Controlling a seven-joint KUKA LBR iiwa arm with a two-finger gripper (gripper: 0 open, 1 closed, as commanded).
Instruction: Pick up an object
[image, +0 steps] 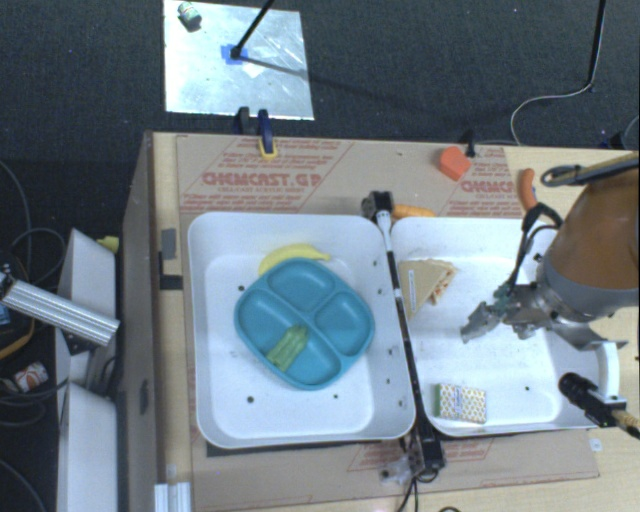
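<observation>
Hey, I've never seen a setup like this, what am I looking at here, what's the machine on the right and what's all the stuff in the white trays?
One camera looks down at a slant on a bench with two white bins. The grey and orange thing on the right is a robot arm; its gripper hangs over the right bin. That bin holds a sandwich wedge and a small patterned packet. The left bin holds a blue divided plate with a green piece on it and a yellow banana behind it. I see nothing between the gripper's fingers.
</observation>
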